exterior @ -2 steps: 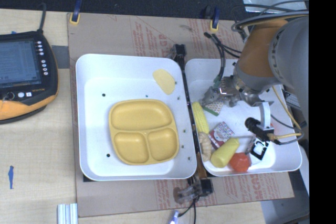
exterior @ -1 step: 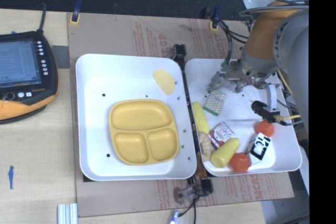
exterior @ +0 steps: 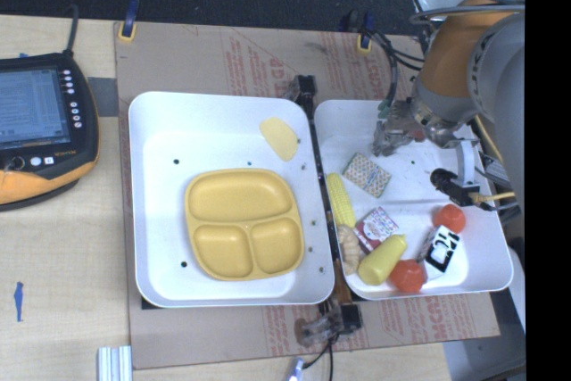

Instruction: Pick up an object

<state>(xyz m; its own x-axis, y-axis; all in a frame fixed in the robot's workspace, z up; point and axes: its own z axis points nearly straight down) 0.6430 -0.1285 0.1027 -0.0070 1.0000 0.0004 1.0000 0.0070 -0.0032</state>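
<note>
**End effector low over right bin, nothing lifted yet**

End effector [exterior: 393, 136] down near the back of the right bin [exterior: 500, 268], at the tip of the grey arm [exterior: 468, 76] reaching in from the right. Cannot tell how it is set, spread or pressed together: too small and dark to read. No item visible in its grip. Looks to sit above bare bin floor, not touching any item.

Nearest to it, just in front: a small patterned packet [exterior: 368, 174], lying flat and apart from the rest. Beyond that, along the bin's left wall, a corn cob [exterior: 339, 199]. Toward the front: a red-and-white wrapper [exterior: 376, 224], a yellow bottle-like piece [exterior: 382, 258], a red ball [exterior: 409, 276], a black-and-white block [exterior: 441, 249] and, near the right wall, a second red piece [exterior: 450, 216]. All resting in the bin, crowded at the front.

Further out, in the left bin [exterior: 152, 192]: a yellow divided tray [exterior: 243, 223] and a pale yellow chip-shaped piece [exterior: 279, 138]. On the worktop [exterior: 53, 281] at far left, a handheld control tablet [exterior: 40, 125].

Judged progress: early. Approach under way or about done; grasp, closing and lift all left. Likeliest target the packet, being closest, though not certain.
</note>
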